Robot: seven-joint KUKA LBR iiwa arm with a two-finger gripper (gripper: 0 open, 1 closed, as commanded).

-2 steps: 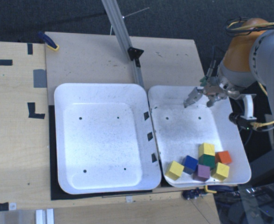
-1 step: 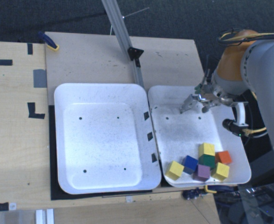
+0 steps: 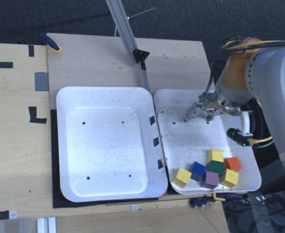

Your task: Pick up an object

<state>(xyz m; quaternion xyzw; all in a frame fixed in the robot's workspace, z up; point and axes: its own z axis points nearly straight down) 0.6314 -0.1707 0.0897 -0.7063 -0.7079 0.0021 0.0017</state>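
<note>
Overhead, the gripper hangs above the right bin's upper half, fingers spread apart and holding nothing. Coloured blocks cluster at that bin's near end: yellow block, blue block, green block, purple block, orange block.

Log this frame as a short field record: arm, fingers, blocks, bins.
arm: reaches in from the right, over the right bin
gripper: above the bin's upper part, nothing between the fingers, apart from the blocks
blocks: seven, clustered in the right bin's lower corner: yellow, blue, purple, green, yellow, orange, yellow
left bin: white, beside the right bin
</note>
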